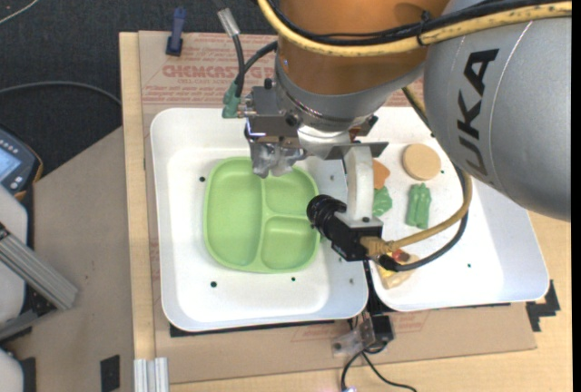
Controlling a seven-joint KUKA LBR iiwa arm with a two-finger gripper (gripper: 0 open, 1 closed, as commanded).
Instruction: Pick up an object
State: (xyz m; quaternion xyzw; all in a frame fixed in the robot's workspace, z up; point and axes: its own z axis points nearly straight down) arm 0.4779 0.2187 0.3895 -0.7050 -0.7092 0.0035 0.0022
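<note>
A light green divided plate lies flat in the left bin. In the right bin a tan round disc rests beside a small orange piece. Just below them lie a green ridged object and a smaller green piece. My gripper hangs under the big orange wrist, over the plate's upper right edge and the wall between the two bins. The wrist hides most of it. Nothing shows held in it.
A black connector with a yellow hose hangs off the arm over the plate's right rim. The bins sit on a brown cardboard sheet. A blue clip lies at the sheet's far left corner. Cables run over the dark floor beyond.
</note>
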